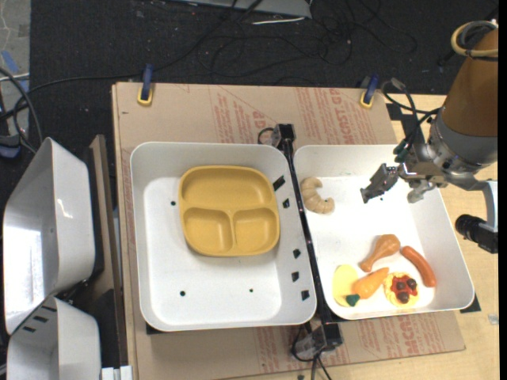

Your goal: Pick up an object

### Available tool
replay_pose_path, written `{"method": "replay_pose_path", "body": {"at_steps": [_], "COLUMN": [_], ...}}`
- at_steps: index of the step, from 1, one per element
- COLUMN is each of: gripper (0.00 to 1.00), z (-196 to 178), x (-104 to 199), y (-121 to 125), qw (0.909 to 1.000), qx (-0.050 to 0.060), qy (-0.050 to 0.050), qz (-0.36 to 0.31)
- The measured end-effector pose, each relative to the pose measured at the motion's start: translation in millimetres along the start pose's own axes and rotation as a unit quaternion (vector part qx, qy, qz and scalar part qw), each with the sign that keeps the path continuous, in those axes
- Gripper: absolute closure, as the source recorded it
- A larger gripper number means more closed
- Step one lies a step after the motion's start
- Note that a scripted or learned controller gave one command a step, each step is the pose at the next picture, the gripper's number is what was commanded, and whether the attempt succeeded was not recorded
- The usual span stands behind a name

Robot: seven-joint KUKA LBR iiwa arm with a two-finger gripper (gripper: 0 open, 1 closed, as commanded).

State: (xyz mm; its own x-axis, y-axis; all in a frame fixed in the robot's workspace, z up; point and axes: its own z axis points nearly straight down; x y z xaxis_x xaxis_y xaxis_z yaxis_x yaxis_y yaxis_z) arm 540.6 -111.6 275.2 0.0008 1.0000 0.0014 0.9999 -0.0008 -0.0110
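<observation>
We found the end effector (394, 182) hovering over the upper part of the right bin (348, 236), reaching in from the right; we could not tell how it was set, and nothing showed in its grip. Just to its left, near the bin's upper left corner, lay a pale croissant (318, 195). Well apart from it, toward the bin's near edge, we saw a drumstick (381, 249), a sausage (419, 265), a carrot (370, 283) and a small yellow piece with red and dark toppings (403, 288) clustered together. The left bin (158, 275) held a yellow divided plate (230, 210). Both bins sat on the worktop (214, 109).
</observation>
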Motion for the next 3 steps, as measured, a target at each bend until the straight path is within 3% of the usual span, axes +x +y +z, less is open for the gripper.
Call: {"method": "replay_pose_path", "body": {"at_steps": [1,3], "gripper": [0.0,0.0], "z": [-5,99], "x": [0,6], "y": [2,1], "qw": [1.0,1.0], "qx": [-0.005,-0.003], "qy": [-0.001,0.0], "qz": [-0.001,0.0]}}
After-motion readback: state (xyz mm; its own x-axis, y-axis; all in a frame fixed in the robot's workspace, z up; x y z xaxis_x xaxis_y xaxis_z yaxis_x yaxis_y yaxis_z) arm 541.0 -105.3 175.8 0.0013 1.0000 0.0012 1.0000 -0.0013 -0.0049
